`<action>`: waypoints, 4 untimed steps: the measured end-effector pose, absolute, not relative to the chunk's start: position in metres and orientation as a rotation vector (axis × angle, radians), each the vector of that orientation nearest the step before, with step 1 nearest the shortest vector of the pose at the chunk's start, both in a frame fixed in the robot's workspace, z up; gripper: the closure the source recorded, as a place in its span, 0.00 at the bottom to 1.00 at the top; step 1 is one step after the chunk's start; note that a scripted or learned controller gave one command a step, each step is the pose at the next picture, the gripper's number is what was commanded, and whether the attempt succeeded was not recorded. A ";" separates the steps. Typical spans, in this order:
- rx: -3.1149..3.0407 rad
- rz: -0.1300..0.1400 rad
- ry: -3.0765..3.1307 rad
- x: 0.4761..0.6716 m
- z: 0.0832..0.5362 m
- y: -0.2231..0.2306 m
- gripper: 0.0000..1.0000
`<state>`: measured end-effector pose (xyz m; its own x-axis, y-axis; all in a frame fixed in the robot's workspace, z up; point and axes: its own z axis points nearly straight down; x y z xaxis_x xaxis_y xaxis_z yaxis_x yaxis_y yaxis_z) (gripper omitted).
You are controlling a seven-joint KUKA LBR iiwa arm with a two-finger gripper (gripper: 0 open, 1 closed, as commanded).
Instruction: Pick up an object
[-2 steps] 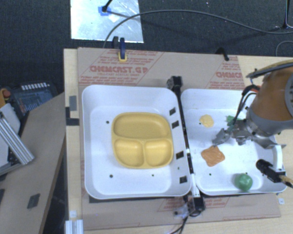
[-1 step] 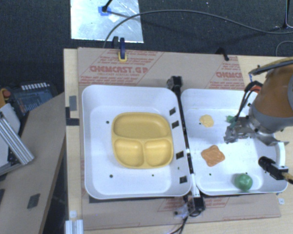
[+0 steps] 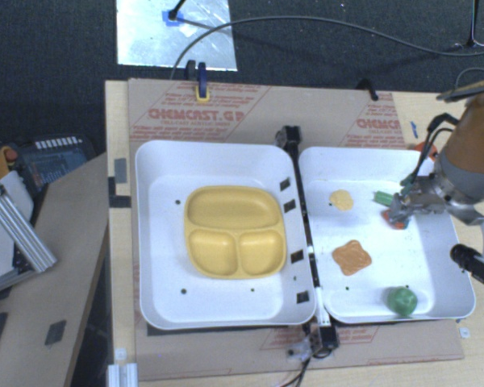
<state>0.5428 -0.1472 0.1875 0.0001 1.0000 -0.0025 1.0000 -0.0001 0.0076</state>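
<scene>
In the right bin point(image 3: 436, 252) lie a small pale yellow piece point(image 3: 341, 201), a flat orange-brown piece point(image 3: 352, 257), a green ball point(image 3: 402, 300) near the front and a green piece point(image 3: 383, 197) next to the gripper. The gripper point(image 3: 402, 210) hangs low at the bin's right side, over a small red-orange object point(image 3: 399, 223) that peeks out under it. The arm point(image 3: 472, 160) comes in from the right above it.
The left bin point(image 3: 157, 216) holds a yellow three-compartment tray point(image 3: 232, 230). A black divider strip point(image 3: 298, 216) with clips runs between the two bins. Cables and a black fitting point(image 3: 473, 264) sit at the right bin's right rim.
</scene>
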 end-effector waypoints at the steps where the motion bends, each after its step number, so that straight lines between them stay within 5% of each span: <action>1: 2.212 0.007 2.221 0.545 0.242 -0.148 1.00; 4: 2.211 0.003 2.233 0.536 0.218 0.010 1.00</action>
